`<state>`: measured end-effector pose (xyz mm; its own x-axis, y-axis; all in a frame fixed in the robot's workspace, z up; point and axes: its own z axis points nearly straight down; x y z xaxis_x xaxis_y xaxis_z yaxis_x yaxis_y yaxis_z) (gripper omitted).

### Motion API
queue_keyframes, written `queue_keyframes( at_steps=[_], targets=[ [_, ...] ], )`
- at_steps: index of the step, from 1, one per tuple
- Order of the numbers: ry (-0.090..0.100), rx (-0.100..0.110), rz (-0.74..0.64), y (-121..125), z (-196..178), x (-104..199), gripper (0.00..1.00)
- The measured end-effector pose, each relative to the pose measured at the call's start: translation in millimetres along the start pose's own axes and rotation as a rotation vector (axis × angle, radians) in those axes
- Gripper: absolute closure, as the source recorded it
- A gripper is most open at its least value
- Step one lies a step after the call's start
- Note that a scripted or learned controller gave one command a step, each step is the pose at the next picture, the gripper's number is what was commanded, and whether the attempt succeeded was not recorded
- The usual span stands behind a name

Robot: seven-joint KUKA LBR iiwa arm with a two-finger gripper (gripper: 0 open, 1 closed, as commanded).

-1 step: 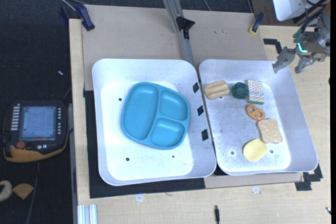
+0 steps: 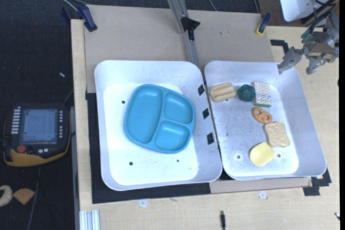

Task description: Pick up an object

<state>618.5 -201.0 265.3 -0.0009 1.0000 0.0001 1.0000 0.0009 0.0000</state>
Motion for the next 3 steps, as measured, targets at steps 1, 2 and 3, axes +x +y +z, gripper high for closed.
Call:
queue_keyframes(
  at_steps=[1,2,3],
  targets=[
    [0.001,0.003,0.000,5.2,42.8,-0.7,0.00],
    [0.000,0.002,-0.001,14.4,95.3,5.1,0.00],
    [0.001,0.003,0.001,14.9,152.9,-3.1,0.00]
  ],
)
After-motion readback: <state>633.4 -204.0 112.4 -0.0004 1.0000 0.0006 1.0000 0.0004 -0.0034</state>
